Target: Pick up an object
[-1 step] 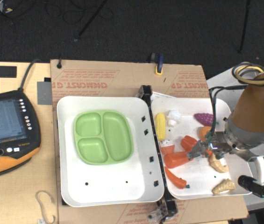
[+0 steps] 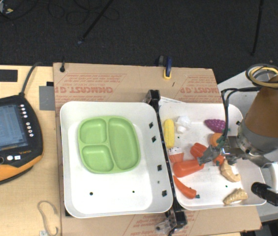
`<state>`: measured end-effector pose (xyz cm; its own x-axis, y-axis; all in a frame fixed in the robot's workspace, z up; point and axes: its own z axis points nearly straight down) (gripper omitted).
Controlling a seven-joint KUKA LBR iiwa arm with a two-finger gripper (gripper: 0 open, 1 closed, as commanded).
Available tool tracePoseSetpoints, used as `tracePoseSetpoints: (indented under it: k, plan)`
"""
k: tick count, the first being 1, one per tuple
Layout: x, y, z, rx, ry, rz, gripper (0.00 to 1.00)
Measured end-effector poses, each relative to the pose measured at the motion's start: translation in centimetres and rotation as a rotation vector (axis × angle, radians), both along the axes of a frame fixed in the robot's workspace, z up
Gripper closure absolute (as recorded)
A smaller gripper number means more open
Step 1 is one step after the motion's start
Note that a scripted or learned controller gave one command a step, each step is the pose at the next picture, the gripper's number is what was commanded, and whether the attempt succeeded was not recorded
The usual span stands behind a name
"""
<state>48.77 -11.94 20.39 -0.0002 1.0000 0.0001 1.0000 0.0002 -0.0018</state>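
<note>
I see my gripper (image 2: 212, 154) low in the right bin (image 2: 205, 203), among the toy foods beside an orange piece (image 2: 198, 150); I cannot tell its state from here

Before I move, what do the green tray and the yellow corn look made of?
The green tray looks like moulded plastic: one even colour, rounded compartments, a soft sheen. The yellow corn in the right bin is probably a plastic or rubber toy, smooth and uniformly bright; too small to tell which.
</note>
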Motion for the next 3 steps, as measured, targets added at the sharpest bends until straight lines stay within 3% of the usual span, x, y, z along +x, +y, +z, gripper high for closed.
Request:
tracePoseSetpoints:
  k: [2,3]
  plan:
    - [0.8,0.5,-9.0,0.003,0.007,0.001,0.00]
    - [0.7,0.7,-11.8,0.002,0.004,0.001,0.00]
